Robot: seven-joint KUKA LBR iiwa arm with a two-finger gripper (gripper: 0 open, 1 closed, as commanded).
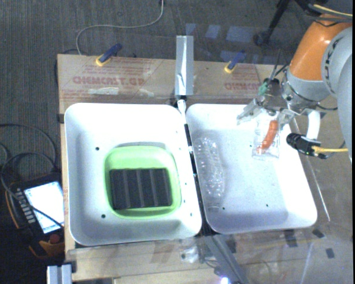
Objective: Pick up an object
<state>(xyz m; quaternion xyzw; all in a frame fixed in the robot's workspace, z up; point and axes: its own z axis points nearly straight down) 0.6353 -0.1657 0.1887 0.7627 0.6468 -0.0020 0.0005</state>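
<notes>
My gripper [268, 115] hangs over the far right part of the right bin [296, 212], under the arm's orange band. A clear plastic packet with an orange item inside [268, 138] dangles from between its fingers, just above the bin floor. The gripper is shut on the packet's top end. A clear crumpled plastic bottle [209, 165] lies along the left side of the same bin, well apart from the gripper.
In the left bin [83, 129] sits a green tray with dark slots [141, 182]. A metal post [184, 64] stands behind the divide between the bins. Two clamps [108, 54] hold the cardboard at the back. A tablet [44, 203] and cables lie on the floor at left.
</notes>
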